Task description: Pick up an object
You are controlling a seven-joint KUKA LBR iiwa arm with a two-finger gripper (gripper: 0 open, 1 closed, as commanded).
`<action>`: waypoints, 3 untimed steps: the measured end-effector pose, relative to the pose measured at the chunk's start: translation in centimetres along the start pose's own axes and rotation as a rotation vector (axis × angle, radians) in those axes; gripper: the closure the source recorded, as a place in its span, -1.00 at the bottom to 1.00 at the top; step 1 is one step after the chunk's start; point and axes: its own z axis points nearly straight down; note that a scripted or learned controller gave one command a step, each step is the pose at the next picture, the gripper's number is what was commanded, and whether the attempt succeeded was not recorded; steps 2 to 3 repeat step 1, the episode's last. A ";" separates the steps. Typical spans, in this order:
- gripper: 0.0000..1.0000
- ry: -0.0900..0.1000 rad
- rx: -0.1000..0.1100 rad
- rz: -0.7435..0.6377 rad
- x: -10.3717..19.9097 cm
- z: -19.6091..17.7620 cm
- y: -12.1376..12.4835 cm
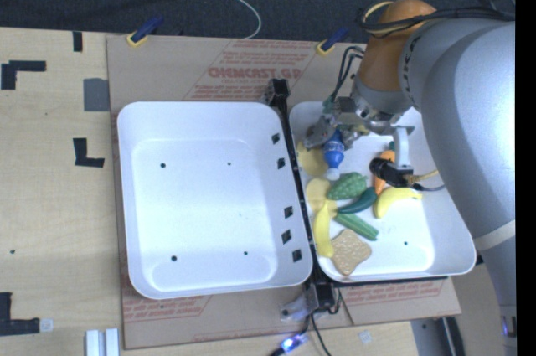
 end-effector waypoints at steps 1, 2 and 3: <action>1.00 0.002 -0.019 -0.004 9.2 -9.7 -2.3; 1.00 0.002 -0.019 -0.004 9.2 -9.7 -2.3; 1.00 0.002 -0.019 -0.004 9.2 -9.7 -2.3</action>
